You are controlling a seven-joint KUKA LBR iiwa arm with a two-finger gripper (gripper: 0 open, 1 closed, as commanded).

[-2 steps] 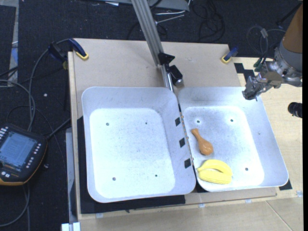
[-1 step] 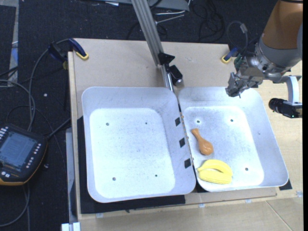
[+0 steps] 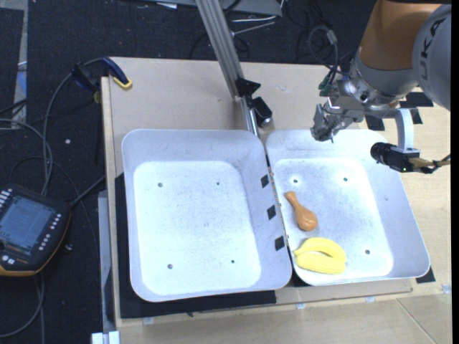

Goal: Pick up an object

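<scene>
In the right bin [image 3: 391, 199] lie two objects: an orange drumstick-shaped toy [image 3: 302, 212] near the bin's left side, and a yellow banana-like piece [image 3: 320, 256] at its front edge. My gripper [image 3: 325, 129] hangs above the right bin's back rim, well behind and a little right of the drumstick toy. Nothing shows between its fingers, and from this angle the dark fingers blur together.
The left bin [image 3: 136, 192] adjoins the right one along a hinge with black clips [image 3: 272, 211]. A slanted metal pole [image 3: 224, 45] rises behind the bins. A teach pendant [image 3: 25, 228] and cables lie on the floor at left.
</scene>
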